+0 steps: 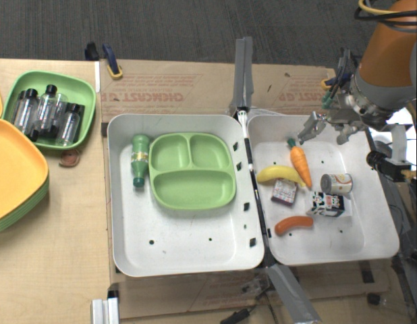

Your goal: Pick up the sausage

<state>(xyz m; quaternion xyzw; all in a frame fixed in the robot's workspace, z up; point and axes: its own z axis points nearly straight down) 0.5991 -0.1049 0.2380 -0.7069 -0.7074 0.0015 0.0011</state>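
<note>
Camera view: smooth, curved orange sausage (293,225) lies in glossy white bin (370,245); metal pincer (328,128) spread open above.

We see the arm (391,42) as a rounded orange band over a grey wrist, with yellow and black cables looped above it. Below sit metal gripper (328,128) parts with blue and green wire ends
</note>
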